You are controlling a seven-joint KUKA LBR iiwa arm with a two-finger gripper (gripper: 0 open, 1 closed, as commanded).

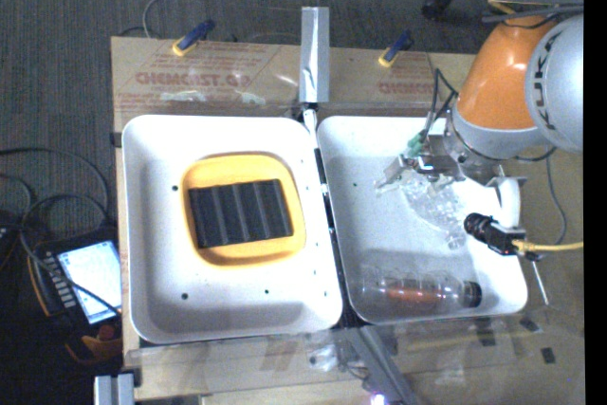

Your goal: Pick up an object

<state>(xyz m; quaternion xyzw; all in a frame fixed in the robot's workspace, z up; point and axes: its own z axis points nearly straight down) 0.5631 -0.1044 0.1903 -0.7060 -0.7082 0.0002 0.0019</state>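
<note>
In the right bin [360, 204], a crumpled clear plastic piece [432, 202] lies near the middle. A clear plastic bottle [422, 291] with a dark cap and reddish contents rests on its side by the bin's front wall. My gripper [414, 168] is low over the bin's upper middle, right at the top edge of the crumpled plastic. I see nothing clearly held. In the left bin [152, 251] sits a yellow tray [199, 180] with a black ribbed insert [240, 211].
A metal post [314, 52] stands behind the wall where the two bins meet. The brown board [190, 76] under the bins carries blue clamps at the back. Cables and a small device [85, 275] lie on the floor to the left.
</note>
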